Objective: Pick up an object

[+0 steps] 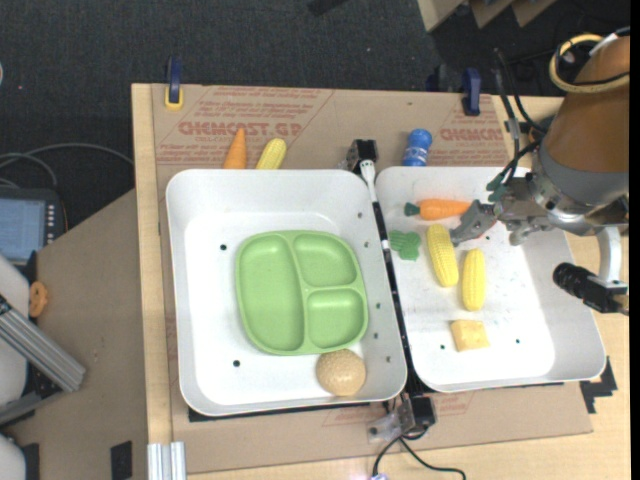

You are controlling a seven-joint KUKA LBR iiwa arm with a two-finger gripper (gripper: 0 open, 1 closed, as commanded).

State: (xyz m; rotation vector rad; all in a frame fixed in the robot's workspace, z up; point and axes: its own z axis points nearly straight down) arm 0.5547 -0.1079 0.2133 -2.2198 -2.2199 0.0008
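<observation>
My gripper (478, 222) hangs over the upper middle of the right bin (560, 368), reaching in from the right. Just left of it lies an orange carrot (443, 208) near the bin's back wall. Below the carrot are two yellow corn cobs, one (442, 255) slanted and one (473, 277) upright beside it. A yellow cheese block (469, 335) sits lower in the same bin. A small green piece (404, 244) lies at the bin's left wall. The gripper's tip is close to the carrot's right end and the top of the first cob.
The left bin (200, 208) holds a green divided plate (300, 290) and a round tan bun (341, 372). Behind the bins on the board lie a small carrot (235, 151), a corn piece (271, 153) and a blue bottle (418, 147). The arm's body (590, 138) covers the right bin's far right corner.
</observation>
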